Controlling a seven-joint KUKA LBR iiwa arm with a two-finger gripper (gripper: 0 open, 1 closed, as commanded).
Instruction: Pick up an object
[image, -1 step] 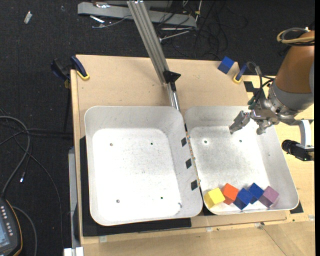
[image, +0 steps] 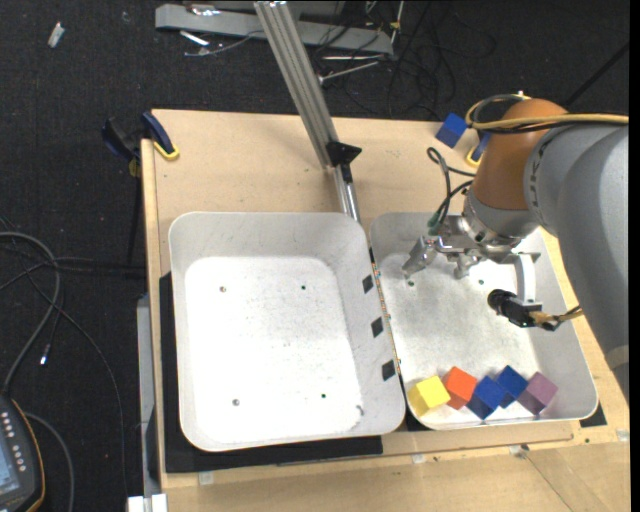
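Blocks are what I am after: a yellow block (image: 429, 393), an orange block (image: 461, 384), two blue blocks (image: 497, 390) and a purple block (image: 540, 391) sit bunched in a row against the lower rim of the right bin (image: 565, 330), toward the lower right of the frame. My guess is they gather there because the bin's shallow curved wall lets small cubes slide to its low edge. They look like small, hard-edged, matte cubes, touching one another or nearly so. My gripper (image: 440, 255) hangs over the upper part of that same bin, well apart from the row, and it carries nothing; whether it stands spread or closed I cannot tell from this slanted view. Both bins are smooth white trays with rounded corners, their floors speckled with scuff marks. The left bin (image: 200, 240) fills the middle of the frame, on a pale wooden bench (image: 240, 150). Another blue block (image: 452, 129) rests on the bench at the upper right, outside the bins. A ribbed metal pole (image: 300, 80) slants down from the top of the frame.
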